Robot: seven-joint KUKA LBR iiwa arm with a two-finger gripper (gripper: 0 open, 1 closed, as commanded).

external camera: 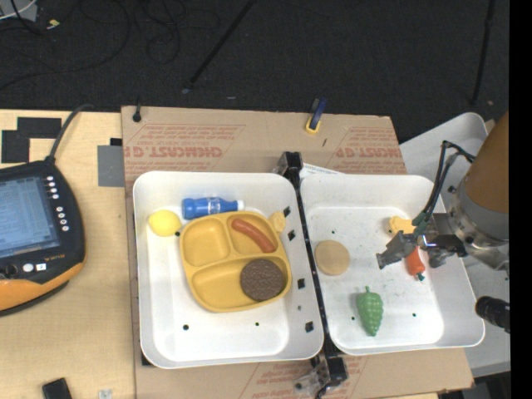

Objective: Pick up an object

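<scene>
Gripper (pixel 413 252) over the right bin, fingers closed around a small orange toy carrot (pixel 413 262).

The carrot sits pinched at right of centre in the right bin (pixel 465 327); it looks light, stiff and smooth plastic, so a hold across its thicker middle seems safest against slipping. Nearby lie a tan disc (pixel 333 257), a green toy vegetable (pixel 370 310) and a yellow piece (pixel 400 223). The left bin (pixel 158 322) holds a yellow divided tray (pixel 208 285).

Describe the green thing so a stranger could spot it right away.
Look in the right bin, toward its near edge. The green toy lies there, below the tan disc and left of the gripper. It alone is green and bumpy.
</scene>
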